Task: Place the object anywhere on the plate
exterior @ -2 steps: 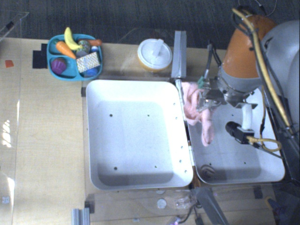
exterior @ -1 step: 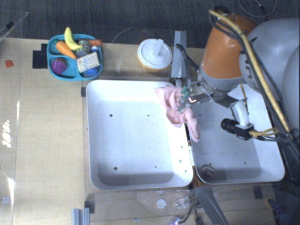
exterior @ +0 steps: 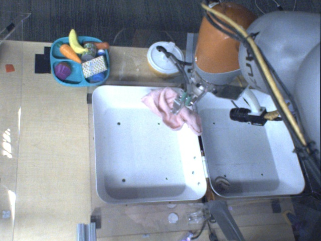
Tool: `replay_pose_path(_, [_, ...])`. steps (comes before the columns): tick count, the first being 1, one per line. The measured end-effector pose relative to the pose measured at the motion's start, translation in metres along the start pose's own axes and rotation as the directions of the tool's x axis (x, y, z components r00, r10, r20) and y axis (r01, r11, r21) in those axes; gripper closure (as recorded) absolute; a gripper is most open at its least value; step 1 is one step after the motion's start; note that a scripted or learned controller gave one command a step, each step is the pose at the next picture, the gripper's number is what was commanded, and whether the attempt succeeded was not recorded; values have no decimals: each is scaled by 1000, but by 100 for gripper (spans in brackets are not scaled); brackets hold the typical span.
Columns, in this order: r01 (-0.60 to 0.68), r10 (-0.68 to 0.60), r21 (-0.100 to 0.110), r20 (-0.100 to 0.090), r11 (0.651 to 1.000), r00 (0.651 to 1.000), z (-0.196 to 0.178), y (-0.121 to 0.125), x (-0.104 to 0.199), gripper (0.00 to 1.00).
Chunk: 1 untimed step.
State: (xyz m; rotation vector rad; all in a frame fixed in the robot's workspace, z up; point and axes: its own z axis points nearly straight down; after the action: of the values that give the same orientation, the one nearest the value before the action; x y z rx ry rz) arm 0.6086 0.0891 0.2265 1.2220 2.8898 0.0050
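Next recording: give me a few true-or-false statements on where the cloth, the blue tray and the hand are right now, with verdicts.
1. The pink cloth lies at the far right corner of the left bin. True.
2. The blue tray sits inside the right bin. False: it stands on the bench beyond the left bin's far left corner.
3. The hand is over the pink cloth. True.
4. The pink cloth lies on the white and yellow plate. False: the plate sits on the bench beyond the bins, apart from the cloth.

Even overhead light, soft shadows inside the bins (exterior: 150,185), slight blur.
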Motion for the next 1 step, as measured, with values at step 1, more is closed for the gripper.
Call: replay_pose_path(1, [392,-392,-2,1,920,920,-9,49,29,100])
